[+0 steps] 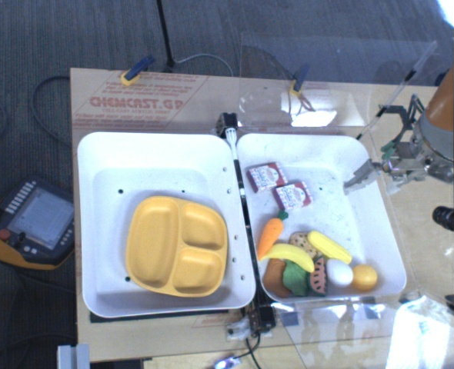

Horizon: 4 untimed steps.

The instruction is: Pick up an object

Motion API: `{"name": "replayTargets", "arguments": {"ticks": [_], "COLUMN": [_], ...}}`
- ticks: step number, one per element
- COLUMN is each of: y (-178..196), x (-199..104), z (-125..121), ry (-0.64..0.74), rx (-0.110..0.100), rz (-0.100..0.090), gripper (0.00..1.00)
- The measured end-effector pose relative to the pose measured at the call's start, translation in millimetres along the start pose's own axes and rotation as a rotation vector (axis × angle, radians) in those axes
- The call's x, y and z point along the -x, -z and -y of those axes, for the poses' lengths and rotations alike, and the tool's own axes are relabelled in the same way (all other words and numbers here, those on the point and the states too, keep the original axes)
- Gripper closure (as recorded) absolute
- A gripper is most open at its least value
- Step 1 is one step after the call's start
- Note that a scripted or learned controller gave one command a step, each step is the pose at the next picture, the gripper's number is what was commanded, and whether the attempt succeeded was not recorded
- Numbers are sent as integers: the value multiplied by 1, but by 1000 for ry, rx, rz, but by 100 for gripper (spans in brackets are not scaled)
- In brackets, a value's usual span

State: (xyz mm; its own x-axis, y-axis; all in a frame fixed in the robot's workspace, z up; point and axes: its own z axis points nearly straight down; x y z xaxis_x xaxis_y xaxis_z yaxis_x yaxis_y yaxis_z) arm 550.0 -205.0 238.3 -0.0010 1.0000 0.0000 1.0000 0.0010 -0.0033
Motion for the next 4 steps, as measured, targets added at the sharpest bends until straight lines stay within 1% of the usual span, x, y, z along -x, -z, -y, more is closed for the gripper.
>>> {"name": "replayTargets", "arguments": {"ticks": [1,2,3,4], "y": [-138,-149,-150,-141], "x": [-72,-88,-75,-75], "z": [-31,27,-51,-51], "ry": [-20,-148,-316,-314], "rx": [-3,24,12,10], "rz": [-1,6,1,3], "gripper": [0,0,0,100]}}
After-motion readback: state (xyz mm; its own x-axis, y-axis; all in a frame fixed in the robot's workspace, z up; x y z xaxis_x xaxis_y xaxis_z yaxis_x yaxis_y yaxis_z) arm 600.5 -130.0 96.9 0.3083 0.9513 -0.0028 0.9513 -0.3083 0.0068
